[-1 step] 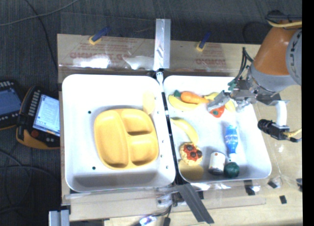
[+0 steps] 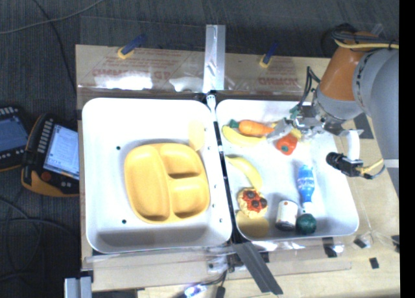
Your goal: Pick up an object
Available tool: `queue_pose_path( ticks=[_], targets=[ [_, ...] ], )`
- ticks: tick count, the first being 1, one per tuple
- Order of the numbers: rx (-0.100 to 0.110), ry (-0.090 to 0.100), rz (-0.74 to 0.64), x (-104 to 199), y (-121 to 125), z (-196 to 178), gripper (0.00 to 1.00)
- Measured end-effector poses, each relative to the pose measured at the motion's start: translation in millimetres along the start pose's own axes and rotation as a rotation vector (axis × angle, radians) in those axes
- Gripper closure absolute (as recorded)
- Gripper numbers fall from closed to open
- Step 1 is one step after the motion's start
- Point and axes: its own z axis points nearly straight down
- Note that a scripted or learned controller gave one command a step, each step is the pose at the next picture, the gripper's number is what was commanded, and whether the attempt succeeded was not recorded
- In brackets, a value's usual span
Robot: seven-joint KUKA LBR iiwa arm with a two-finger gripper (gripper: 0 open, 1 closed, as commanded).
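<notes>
Camera view: wooden bench point(image 2: 130, 70); dark carpet point(image 2: 58, 5)

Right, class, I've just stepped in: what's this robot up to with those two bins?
The arm reaches in from the right over the right bin, its gripper low by a small red-orange object. Nothing visibly sits between its fingers. That bin also holds a carrot, two bananas, a blue bottle and other small things. The left bin holds a yellow tray.
</notes>
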Motion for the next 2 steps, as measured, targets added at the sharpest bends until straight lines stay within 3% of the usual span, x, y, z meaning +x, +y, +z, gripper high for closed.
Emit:
queue_pose_path(
  ticks=[1, 2],
  targets=[
    [0.001, -0.003, -0.001, -1, 0, -7, 1.00],
    [0.010, 0.001, 0.006, 31, 14, -95, 1.00]
  ],
)
